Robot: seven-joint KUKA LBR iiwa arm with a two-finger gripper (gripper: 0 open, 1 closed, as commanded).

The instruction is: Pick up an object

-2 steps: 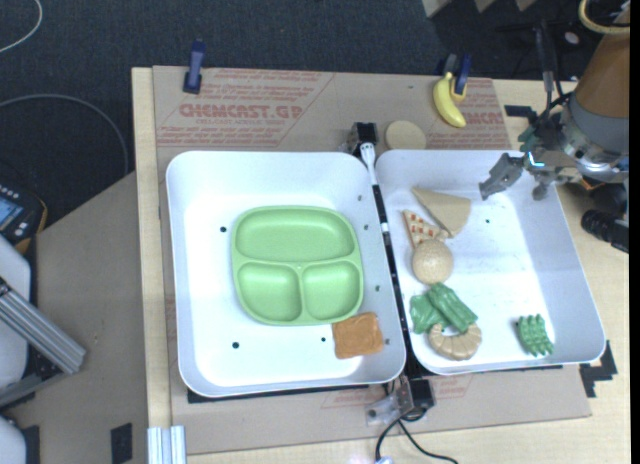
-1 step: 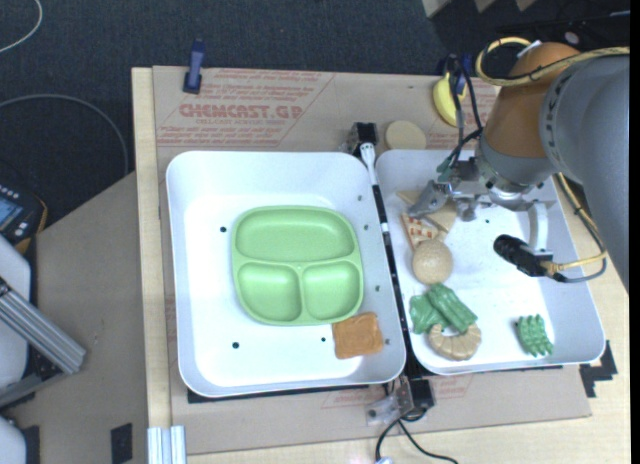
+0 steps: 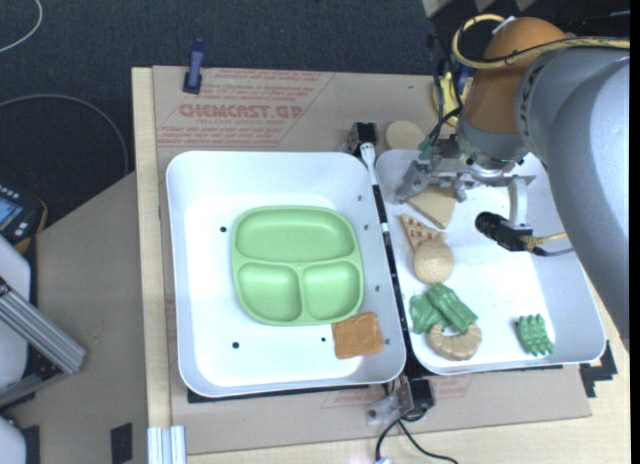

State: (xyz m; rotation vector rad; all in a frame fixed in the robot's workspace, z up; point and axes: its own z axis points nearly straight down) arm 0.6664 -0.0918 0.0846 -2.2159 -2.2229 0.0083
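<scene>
dark blue-grey carpet surrounds a pale wooden bench (image 3: pixel 250 102) printed with red lettering, which bears two shallow white plastic bins side by side. the left bin (image 3: pixel 190 252) holds a light green three-compartment plastic tray (image 3: pixel 297 262) at its middle and a tan square slice of toy toast (image 3: pixel 358 335) just beside the tray's lower right corner, near the bin's front wall.

the right bin (image 3: pixel 570 342) holds the other candidates: a pale wedge-shaped toy piece (image 3: pixel 436 210), an orange-and-cream toy slice (image 3: pixel 419 231) next to it, a beige round toy bun (image 3: pixel 433 263), a green leafy toy vegetable (image 3: pixel 440 309) touching a tan ring-shaped toy bagel (image 3: pixel 454 343), and a small green ridged toy (image 3: pixel 534 334) apart near the front right.

the grey arm with its orange band reaches in over the far end of the right bin. the two-finger gripper (image 3: pixel 440 184) stands just above the pale wedge-shaped toy piece; whether it touches that piece cannot be told. the state of the fingers cannot be told from this angle, and nothing is seen between them.

judgement: the task is at the approach or grasp stage. no object is lifted; all lie in the bins. closing on an item and raising it clear remain to be done.
</scene>
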